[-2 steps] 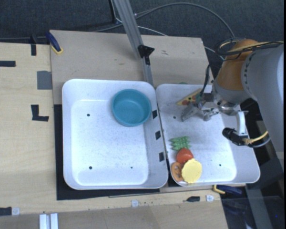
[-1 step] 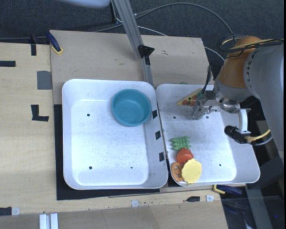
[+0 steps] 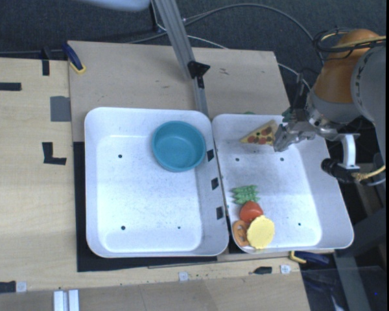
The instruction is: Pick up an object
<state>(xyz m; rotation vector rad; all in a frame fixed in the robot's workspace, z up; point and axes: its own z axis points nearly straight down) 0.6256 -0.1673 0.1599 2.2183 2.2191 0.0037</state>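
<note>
Gripper (image 3: 281, 139) sits low over the far end of the right bin (image 3: 324, 193), right beside the pizza slice toy (image 3: 260, 134), appears to touch its right edge; whether it is released or clamped on anything, cannot tell from this slanted overhead view, too small and partly hidden by the wrist. Pizza slice lies flat near the bin's back wall, point toward the left. Other candidates in the same bin: green leafy toy (image 3: 245, 193), red tomato-like piece (image 3: 251, 210) and yellow piece (image 3: 261, 231) clustered at the near left corner, an orange piece (image 3: 238, 232) just beside the yellow one. Left bin (image 3: 110, 193) holds a blue bowl (image 3: 178, 146) at its far right, well apart from the arm. Judgement: target is likely the pizza slice, grasp stage. Risks: slice is thin and flat, so the tool may skate over it or just push it against the back wall instead of getting under it; contact is at the edge, not centred, so a pinch could flip it or let it slip on lift; closeness to the bin wall could block one side of the tool.
</note>
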